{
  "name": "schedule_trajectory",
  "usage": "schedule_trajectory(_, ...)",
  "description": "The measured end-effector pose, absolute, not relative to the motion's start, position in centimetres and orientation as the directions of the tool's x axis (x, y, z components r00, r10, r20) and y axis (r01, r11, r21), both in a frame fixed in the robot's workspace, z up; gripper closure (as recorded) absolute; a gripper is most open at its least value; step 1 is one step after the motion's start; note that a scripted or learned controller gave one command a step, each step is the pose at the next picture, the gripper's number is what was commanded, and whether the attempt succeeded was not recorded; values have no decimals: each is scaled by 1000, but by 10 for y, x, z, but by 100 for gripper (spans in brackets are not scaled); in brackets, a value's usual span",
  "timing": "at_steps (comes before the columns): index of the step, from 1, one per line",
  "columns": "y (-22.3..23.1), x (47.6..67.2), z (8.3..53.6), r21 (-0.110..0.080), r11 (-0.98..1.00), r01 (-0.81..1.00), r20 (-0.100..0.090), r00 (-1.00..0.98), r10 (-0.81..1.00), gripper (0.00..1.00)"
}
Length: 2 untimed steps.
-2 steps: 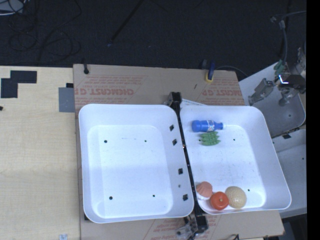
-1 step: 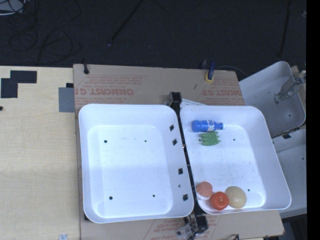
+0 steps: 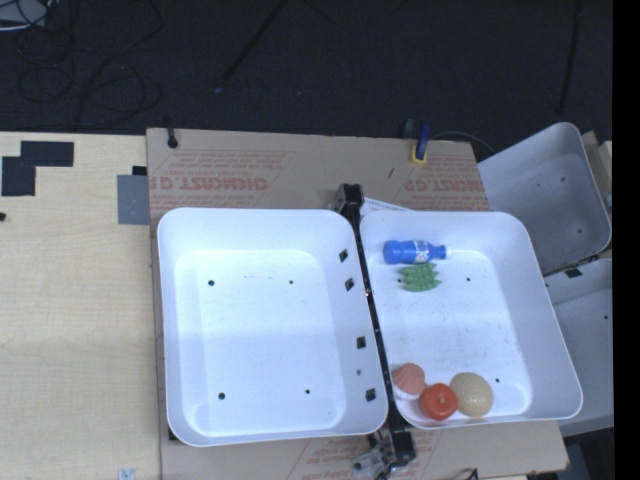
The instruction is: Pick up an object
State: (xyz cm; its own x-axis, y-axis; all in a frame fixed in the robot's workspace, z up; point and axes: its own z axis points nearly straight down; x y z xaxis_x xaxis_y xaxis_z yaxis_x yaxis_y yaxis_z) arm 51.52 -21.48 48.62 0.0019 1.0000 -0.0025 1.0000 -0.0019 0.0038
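Note:
The right bin [image 3: 520, 298] holds a blue bottle [image 3: 413, 252] lying on its side near the far wall, with a small green leafy object [image 3: 420, 278] just in front of it. In the near corner sit a pink rounded piece [image 3: 408, 377], a red tomato-like ball [image 3: 438, 401] and a tan round object [image 3: 472, 393], close together.
The left bin [image 3: 180, 318] sits beside the right one on a cardboard sheet [image 3: 300, 173]. A black divider strip [image 3: 365, 308] runs between the bins. A spare white bin [image 3: 545, 193] leans at the far right. A blue and yellow clamp [image 3: 421, 143] stands at the cardboard's back edge.

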Motion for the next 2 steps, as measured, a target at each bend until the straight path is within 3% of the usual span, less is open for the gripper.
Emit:
schedule_trajectory(1, -214, 474, 542, 5, -3, 1000, -2, 3, 1000, 0)
schedule_trajectory(2, -213, 477, 548, -3, 2, 1000, -1, -2, 1000, 100)
